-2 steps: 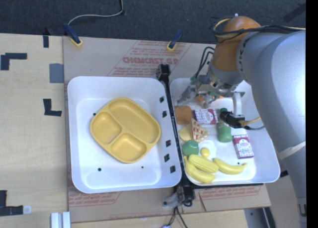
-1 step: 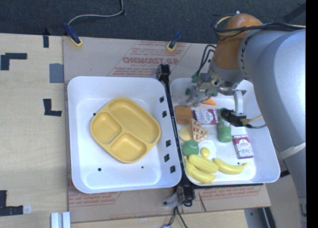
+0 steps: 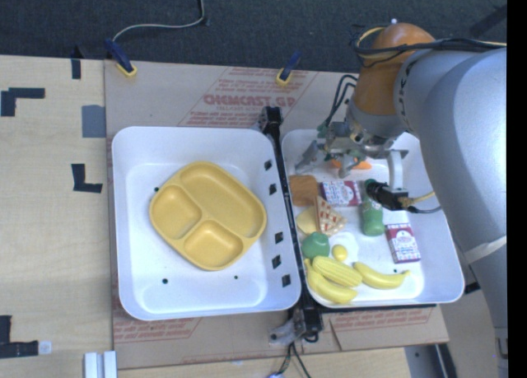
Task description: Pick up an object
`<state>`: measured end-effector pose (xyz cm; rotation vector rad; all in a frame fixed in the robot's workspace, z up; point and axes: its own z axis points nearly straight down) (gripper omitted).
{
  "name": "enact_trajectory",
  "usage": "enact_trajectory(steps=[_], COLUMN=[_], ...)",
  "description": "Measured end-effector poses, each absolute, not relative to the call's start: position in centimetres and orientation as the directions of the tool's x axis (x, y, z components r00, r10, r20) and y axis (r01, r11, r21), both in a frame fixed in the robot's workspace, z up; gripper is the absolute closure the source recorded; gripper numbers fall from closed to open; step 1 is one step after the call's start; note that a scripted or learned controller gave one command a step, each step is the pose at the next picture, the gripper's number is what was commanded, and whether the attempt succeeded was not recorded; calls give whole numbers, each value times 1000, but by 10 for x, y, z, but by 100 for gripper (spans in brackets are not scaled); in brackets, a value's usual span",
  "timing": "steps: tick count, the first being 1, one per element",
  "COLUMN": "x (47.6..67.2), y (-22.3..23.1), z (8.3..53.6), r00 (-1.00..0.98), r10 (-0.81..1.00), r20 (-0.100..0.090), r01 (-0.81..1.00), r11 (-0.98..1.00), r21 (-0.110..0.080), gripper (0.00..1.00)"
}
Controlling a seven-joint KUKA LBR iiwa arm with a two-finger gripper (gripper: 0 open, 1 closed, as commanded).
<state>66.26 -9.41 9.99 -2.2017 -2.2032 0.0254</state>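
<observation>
Light is even and fairly bright across the desk (image 3: 49,203), apparently from overhead. The two white bins (image 3: 132,286) show almost blown-out, with little surface detail. The yellow divided tray (image 3: 207,214) casts only a thin, soft shadow along its lower edge. The grey arm (image 3: 461,121) carries a broad, soft sheen. The picture is slightly soft and low in resolution: lettering on the cardboard sheet (image 3: 239,100) reads, but labels on the small packets (image 3: 403,245) blur.

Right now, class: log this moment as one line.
arm: over right bin | gripper: above toy food | yellow tray: left bin | lifted: nothing seen
</observation>
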Motion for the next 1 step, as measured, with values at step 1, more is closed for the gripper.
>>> enact_trajectory(steps=[1], x=[666], y=[-95], z=[85], r00=[1], r10=[1000], r20=[1], r01=[1000], r11=[-1], r21=[-11], gripper=[0])
